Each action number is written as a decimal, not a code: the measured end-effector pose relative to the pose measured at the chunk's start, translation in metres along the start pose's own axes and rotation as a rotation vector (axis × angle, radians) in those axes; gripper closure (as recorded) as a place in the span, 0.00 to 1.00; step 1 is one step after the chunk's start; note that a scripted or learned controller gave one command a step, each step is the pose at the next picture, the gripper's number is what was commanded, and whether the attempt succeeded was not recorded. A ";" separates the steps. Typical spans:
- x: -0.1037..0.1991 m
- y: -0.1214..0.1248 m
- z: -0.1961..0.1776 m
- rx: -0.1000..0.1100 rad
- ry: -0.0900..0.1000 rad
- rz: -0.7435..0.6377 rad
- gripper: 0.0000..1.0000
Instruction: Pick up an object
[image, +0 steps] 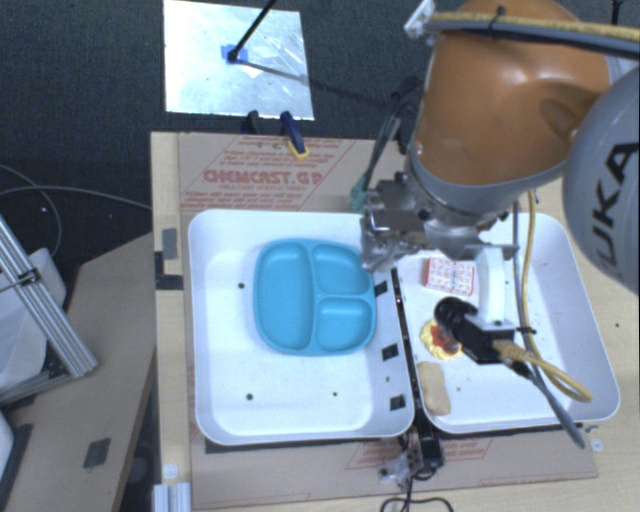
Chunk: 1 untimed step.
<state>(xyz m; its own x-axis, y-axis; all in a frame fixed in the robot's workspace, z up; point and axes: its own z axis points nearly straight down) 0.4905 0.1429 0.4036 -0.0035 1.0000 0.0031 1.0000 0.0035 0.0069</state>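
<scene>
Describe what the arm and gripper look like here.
The arm is grey and rounded, with partial black lettering "UKA". A glossy orange band bulges above the wrist. The gripper is compact silvery metal.

The grey arm (605, 170) reaches in from the right, its orange band (500, 90) above the downward-pointing gripper (385, 240).

1. A left bin (220, 400) and a right bin (570, 300) are set side by side on a board (250, 175).
2. A divided plate (310, 298) is placed in the left bin, toward its right side.
3. In the right bin, a packet (447, 273) is set behind a roll (433, 387), both near the left wall.
</scene>
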 end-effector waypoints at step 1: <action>0.001 0.002 -0.008 0.000 -0.001 -0.004 1.00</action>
<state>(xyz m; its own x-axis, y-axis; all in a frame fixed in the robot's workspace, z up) 0.4923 0.1438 0.4118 -0.0075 1.0000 0.0023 0.9999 0.0075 0.0074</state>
